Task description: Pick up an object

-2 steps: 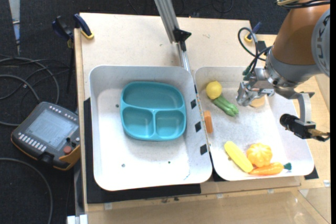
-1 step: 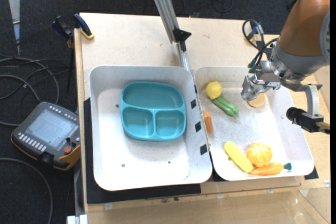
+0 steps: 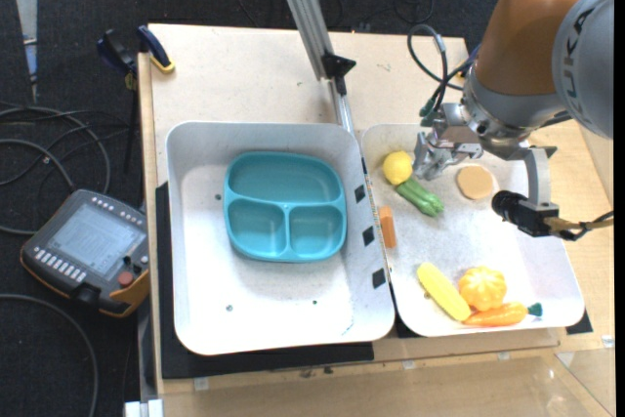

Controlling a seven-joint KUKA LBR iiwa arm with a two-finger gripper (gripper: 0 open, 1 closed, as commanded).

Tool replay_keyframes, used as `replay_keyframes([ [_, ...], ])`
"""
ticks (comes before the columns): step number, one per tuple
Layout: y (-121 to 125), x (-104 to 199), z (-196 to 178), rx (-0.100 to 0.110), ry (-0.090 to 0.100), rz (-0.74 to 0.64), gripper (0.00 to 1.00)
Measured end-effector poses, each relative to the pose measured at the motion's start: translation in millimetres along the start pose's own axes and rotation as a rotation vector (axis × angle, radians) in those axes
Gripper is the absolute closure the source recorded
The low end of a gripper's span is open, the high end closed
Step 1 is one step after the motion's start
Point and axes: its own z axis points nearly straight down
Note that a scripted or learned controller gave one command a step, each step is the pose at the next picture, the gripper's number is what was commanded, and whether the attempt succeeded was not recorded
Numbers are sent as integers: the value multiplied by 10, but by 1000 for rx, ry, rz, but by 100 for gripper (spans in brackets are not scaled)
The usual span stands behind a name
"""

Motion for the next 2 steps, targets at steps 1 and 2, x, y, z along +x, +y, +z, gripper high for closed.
replay_keyframes([
  [1,175,500,177,2,-1,0,100],
  [2,419,1004,318,1,0,1,100],
])
